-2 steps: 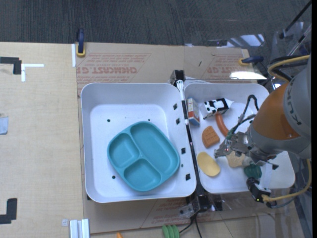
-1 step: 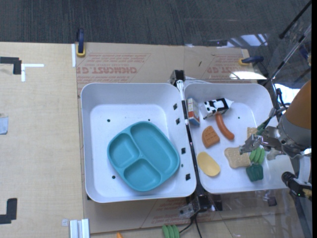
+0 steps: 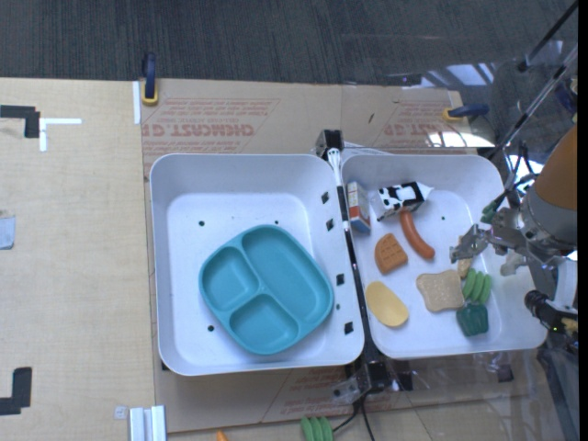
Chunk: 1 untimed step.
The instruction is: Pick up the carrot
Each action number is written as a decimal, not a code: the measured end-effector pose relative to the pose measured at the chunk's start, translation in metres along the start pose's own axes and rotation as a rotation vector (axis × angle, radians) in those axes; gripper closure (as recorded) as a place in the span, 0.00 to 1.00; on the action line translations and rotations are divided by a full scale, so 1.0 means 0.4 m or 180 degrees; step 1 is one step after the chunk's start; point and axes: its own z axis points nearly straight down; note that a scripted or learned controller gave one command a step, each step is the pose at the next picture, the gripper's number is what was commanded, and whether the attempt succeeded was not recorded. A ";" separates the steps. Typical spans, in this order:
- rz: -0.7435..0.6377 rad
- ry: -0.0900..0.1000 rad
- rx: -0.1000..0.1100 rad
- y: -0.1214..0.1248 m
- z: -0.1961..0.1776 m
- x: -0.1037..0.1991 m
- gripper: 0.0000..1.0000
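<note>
At the right bin's (image 3: pixel 432 347) far right edge, the gripper (image 3: pixel 473 244) hovers, its opening impossible to judge; the carrot (image 3: pixel 418 234) lies ungrasped nearby.

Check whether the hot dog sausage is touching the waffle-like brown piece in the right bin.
Apart. In the camera view, a strip of white bin floor shows between the sausage and the brown waffle piece, which lies to its lower left.
</note>
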 end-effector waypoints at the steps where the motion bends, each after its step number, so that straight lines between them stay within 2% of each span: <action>1: 0.0430 0.0010 0.0000 -0.110 0.129 0.073 0.00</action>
